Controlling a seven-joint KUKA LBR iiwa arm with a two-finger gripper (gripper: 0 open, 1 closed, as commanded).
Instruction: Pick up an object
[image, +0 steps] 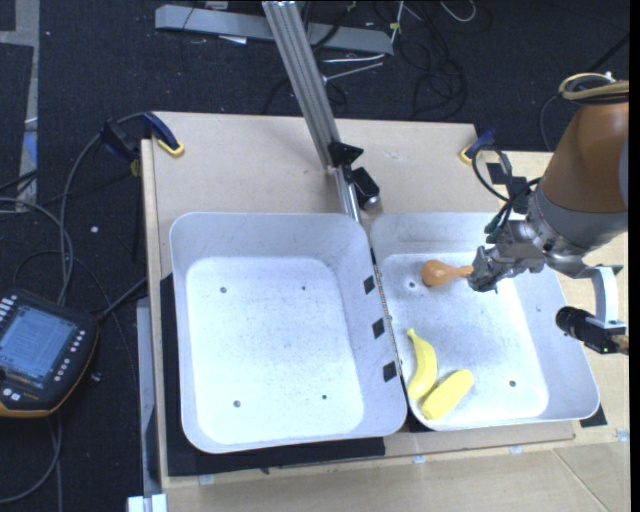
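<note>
I'm hanging my dark two-finger gripper (487, 277) low over the shallow white plastic right-hand bin (530, 405), up near its 12 o'clock wall; whether the gap is wide or narrow, I cannot tell from this slant; too dark and too small.

The small orange pear-shaped toy with a thin stem (440, 272) is lying just at my 9 o'clock, stem pointing at me; stem tip looking close to or touching my tips, can't resolve which; nothing showing as gripped.

The curved yellow banana (421, 363) is sitting toward 7 o'clock from me, and the stubby yellow oblong piece (446, 394) is lying against it, both near the bin's 7 o'clock corner; well apart from me.

The matching white left-hand bin (200, 290) is sitting alongside at 9 o'clock.

My read: I'm working the approach/grasp step on the orange toy, lift not yet done; next move is calling for a short shift toward 9 o'clock so I'm straddling the body rather than the stem, then closing and raising; the stem alone is likely slipping out.
</note>
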